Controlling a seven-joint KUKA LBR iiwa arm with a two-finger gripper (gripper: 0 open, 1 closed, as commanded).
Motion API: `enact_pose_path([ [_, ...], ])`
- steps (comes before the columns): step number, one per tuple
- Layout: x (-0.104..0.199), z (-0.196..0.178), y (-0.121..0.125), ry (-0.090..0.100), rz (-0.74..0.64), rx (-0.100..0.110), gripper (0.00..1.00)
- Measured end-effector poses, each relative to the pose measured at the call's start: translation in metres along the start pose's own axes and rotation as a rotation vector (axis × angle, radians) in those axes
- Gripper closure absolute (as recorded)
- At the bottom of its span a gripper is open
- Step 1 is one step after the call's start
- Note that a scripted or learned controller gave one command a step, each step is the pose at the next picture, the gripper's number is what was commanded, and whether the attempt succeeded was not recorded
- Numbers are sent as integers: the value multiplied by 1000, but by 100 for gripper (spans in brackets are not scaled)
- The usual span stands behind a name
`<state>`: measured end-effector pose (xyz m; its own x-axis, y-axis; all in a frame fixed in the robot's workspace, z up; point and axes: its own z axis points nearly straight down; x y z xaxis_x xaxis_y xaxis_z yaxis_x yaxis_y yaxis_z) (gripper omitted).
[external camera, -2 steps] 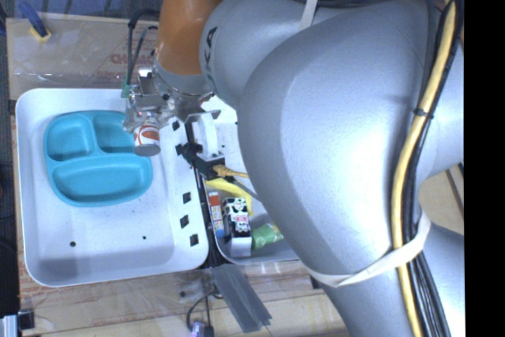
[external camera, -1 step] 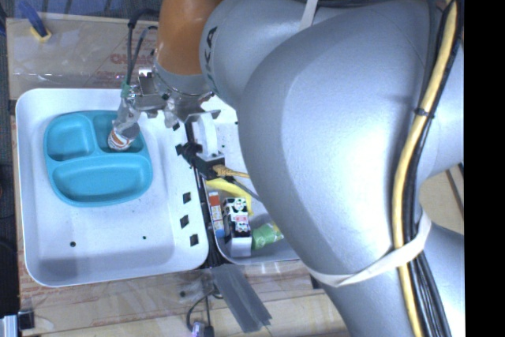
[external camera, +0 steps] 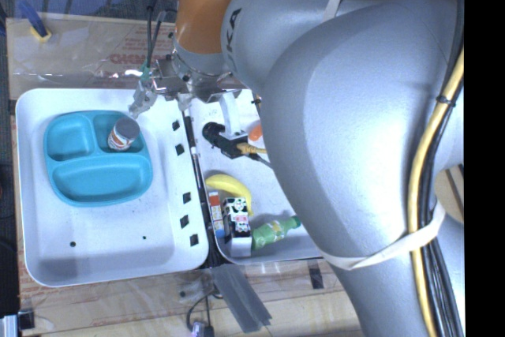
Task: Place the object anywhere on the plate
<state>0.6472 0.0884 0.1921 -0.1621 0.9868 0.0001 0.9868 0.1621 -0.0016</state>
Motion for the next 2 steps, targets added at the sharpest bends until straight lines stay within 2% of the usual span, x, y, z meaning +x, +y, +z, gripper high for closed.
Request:
enact_pose_path([
  [1,3,-10,0,0,-11,2,100],
  [2,4,-9,0,0,-11,3,0],
])
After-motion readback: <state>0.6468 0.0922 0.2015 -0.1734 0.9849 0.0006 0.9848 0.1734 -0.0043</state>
